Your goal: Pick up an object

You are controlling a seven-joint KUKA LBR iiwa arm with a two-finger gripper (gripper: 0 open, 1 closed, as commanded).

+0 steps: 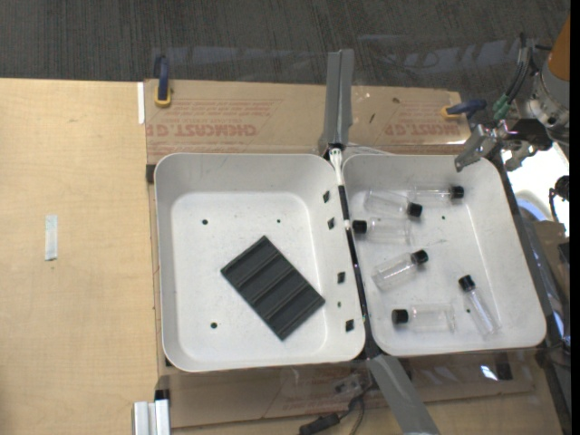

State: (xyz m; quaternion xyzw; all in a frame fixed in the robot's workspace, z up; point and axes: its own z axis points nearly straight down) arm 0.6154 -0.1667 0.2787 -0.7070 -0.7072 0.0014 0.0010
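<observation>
White right bin (507,333) holds scattered vials (400,268); the hand (494,149), fingers spread, hovers above its far-right rim.

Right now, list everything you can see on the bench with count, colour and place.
left bin: 1, white, holds the slab
right bin: 1, white, holds the vials
slab: 1, dark grey, ridged, left bin
vials: 6, clear with black caps, lying scattered in right bin
clamps: 2, blue and yellow, on the cardboard behind the bins
cardboard: 1, brown, under the bins
gripper: 1, grey, above right bin's far right corner, fingers spread
</observation>
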